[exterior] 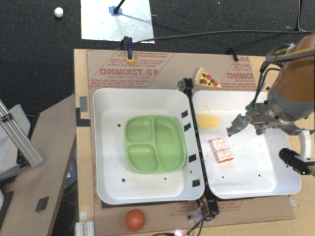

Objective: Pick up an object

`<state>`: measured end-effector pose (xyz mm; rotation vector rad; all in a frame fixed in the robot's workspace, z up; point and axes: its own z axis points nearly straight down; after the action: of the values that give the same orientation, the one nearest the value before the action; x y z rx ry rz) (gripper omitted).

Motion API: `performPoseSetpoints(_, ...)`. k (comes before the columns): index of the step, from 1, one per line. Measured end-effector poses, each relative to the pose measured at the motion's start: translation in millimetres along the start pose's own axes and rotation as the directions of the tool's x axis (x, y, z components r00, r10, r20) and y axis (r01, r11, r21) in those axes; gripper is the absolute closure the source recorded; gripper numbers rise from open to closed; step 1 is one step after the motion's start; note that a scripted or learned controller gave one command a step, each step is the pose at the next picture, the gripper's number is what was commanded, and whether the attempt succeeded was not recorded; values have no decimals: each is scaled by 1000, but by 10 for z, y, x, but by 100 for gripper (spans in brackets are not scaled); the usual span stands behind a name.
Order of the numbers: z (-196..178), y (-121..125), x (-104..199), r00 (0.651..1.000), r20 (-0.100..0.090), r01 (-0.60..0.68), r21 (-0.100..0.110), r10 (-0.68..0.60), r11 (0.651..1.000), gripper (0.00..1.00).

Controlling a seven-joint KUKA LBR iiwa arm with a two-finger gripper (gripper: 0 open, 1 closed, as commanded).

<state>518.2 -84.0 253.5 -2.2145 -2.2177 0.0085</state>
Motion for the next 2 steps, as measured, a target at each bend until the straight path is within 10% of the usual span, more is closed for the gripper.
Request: performPoseSetpoints(2, 570, 62, -6, 1000, 1, 0, -6, 0, 1000, 0)
